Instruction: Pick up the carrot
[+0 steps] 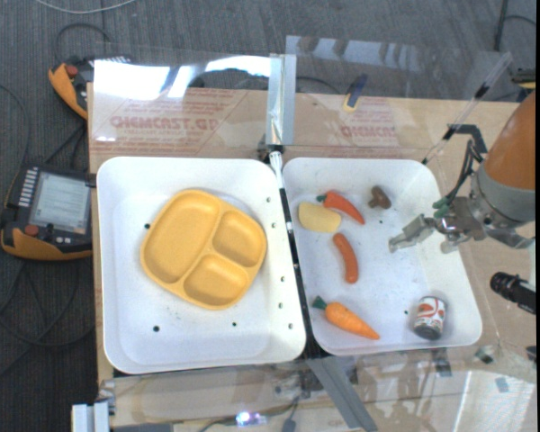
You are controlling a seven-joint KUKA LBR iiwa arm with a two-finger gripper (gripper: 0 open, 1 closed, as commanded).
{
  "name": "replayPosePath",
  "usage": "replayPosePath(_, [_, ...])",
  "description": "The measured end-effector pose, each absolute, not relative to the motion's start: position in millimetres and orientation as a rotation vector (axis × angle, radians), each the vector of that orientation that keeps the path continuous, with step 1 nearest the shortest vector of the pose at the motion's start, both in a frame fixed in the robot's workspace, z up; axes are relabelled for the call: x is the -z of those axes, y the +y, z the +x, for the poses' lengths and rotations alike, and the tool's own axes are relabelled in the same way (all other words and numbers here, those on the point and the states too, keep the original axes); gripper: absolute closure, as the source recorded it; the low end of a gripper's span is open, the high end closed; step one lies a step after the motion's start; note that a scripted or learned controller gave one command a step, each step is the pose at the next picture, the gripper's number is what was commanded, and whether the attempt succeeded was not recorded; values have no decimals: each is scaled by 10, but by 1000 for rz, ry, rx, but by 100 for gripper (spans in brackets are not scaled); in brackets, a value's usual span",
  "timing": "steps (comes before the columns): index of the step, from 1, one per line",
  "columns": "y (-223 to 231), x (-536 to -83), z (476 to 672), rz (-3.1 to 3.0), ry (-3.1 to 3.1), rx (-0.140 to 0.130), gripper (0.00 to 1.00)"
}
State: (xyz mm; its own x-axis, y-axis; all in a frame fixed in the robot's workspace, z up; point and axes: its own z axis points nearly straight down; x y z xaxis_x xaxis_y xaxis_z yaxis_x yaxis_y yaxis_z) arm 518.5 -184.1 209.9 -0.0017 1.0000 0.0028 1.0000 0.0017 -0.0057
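Carrot [346, 319] lay untouched at the near edge of the right bin [391, 174], green top toward the left bin. Farther back, the tool [405, 238] hovered above the bin floor with nothing in it; whether it stood apart was unclear. Picking remained undone.

Dark grey carpet floor [162, 25] strewn with cables [99, 3], clear plastic panels [189, 106] behind a pale wooden bench [504, 349].

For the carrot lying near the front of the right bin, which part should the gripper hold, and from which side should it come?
Probably from above, at the carrot's thick middle, fingers closing across its width. It lies flat and slanted, leafy end left, tip right, with free space on both long sides.
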Motion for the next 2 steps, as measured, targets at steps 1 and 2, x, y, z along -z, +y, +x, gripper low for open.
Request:
replayPosePath(1, [-1019,-935,4914,-1941,-2468,0,0])
replayPosePath(2, [-1027,-1007,4929,-1946,-2466,1,100])
